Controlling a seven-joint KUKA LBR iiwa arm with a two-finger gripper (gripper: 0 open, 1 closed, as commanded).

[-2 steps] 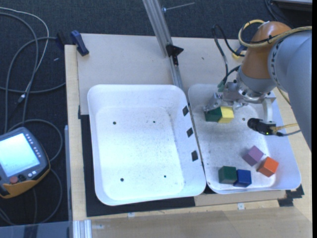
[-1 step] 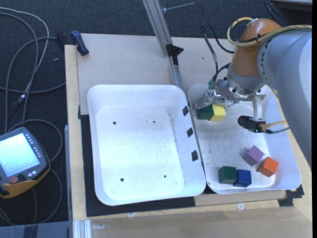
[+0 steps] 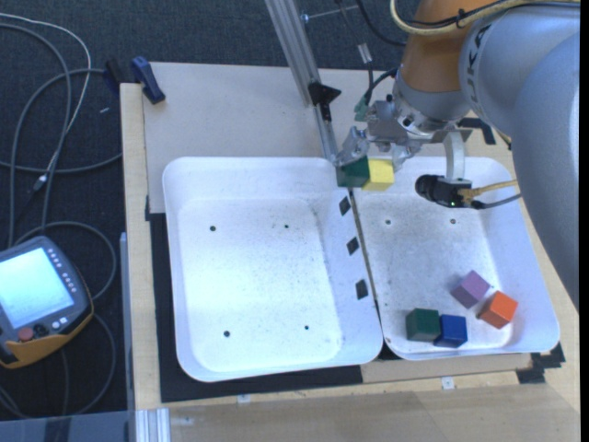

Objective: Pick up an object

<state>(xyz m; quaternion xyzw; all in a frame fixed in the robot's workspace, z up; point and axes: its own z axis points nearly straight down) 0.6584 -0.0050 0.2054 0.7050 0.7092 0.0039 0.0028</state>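
A teach pendant (image 3: 37, 293) sits at nine o'clock, cables (image 3: 55, 109) loop at ten, a blue clamp (image 3: 147, 78) lies near eleven.

The grey arm with its orange band reaches in from the right, wrist bent downward. Its pincer (image 3: 366, 166) hangs low at the top middle, fingers closed around two small blocks.
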